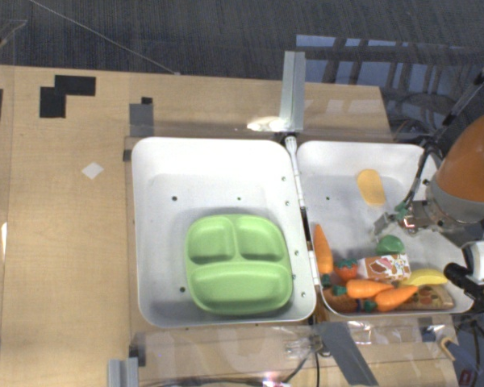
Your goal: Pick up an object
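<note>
In the right bin lies a heap of toy food along the near wall. It holds an orange carrot by the left wall, two more carrots, a yellow banana, a small white and red carton and a green piece. A yellow-orange oblong piece lies apart, toward the far side. My gripper hangs low in the right half of this bin, just above the green piece and the carton. I see nothing held in it.
The left bin bears a green divided plate in its near half. A metal divider separates the bins. The arm's orange band overhangs the right bin's right wall. Cables lie at the bench's near edge.
</note>
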